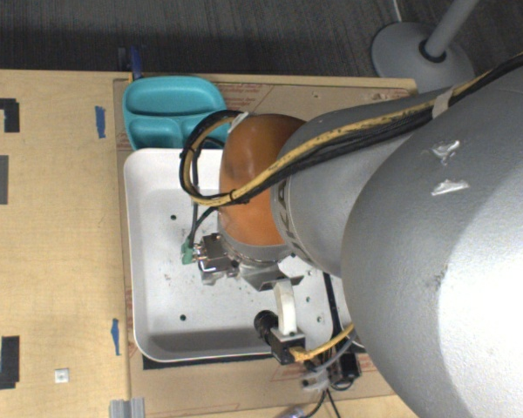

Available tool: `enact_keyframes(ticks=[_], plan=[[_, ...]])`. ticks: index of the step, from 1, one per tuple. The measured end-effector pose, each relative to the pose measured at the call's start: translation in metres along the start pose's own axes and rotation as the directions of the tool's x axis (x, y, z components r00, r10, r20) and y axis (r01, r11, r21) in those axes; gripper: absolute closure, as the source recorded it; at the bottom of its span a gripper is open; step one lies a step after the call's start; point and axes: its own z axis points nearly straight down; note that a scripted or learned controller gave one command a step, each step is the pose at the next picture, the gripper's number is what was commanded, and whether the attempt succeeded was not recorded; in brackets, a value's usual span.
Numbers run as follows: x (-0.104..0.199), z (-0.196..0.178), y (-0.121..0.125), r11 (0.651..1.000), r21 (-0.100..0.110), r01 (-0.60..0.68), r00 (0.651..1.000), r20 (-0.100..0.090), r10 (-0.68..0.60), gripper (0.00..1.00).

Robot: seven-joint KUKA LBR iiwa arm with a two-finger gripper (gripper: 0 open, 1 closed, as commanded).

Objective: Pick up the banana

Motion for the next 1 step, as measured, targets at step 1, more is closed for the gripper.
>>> enact_keyframes(ticks=[1], plan=[[-0.0044,0.0909,-0.0002,0.999,0.0,-0.048,0.999,-0.001,0.048,1.0]])
